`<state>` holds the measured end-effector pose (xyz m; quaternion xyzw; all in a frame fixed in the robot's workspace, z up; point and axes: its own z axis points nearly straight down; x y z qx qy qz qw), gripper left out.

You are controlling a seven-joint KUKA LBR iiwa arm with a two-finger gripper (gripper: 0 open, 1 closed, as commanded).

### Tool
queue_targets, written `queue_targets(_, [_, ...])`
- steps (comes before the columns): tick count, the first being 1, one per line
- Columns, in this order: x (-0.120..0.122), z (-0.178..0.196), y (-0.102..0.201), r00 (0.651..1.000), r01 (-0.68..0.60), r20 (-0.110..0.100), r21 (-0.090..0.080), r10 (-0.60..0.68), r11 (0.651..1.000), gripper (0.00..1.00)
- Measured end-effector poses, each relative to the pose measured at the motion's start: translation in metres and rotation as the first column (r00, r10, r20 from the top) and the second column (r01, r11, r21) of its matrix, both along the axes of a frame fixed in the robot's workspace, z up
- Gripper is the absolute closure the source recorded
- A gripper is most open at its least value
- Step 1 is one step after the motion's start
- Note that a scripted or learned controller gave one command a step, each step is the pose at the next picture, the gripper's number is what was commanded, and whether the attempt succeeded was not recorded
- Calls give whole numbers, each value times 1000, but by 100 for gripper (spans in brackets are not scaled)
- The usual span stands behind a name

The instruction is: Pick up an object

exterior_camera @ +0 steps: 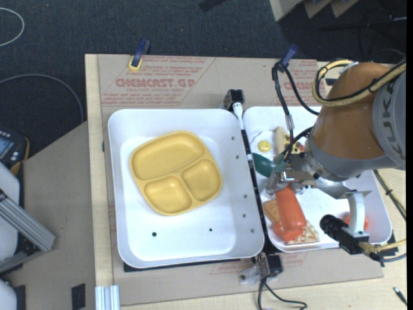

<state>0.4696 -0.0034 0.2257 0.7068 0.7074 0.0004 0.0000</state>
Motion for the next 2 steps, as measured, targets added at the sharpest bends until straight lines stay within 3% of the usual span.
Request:
queue_targets(1, [2, -8, -3, 1000, 2, -4, 0, -2, 1000, 100])
queue_targets(2, [13, 9, 0, 1000, 0, 3, -1, 0, 1000, 100])
